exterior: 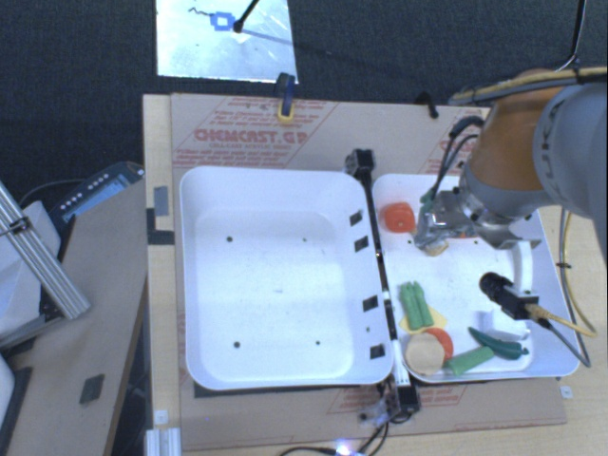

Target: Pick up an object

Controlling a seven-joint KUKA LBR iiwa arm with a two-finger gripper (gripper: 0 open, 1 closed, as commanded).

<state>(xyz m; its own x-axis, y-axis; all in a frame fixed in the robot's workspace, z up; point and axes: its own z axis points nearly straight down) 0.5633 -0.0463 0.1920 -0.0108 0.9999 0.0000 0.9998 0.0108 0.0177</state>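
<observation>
**A:** Where is the claw?

**B:** The claw [434, 238] is low in the right bin [391, 186], toward the bin's far left part, just beside an orange-red piece [399, 218]. A pale tan thing [436, 249] shows right under it. I cannot tell whether the claw is open or closed, or whether it grips anything.

**A:** And the other objects?

**B:** They lie in the same bin, nearer the front. There are two green sticks [415, 304] on a yellow bit [410, 323], a round cream-and-orange piece [427, 350], a green pod [472, 357] and a dark teal piece [499, 343]. The left bin [204, 255] sits alongside on the bench [237, 131].
</observation>
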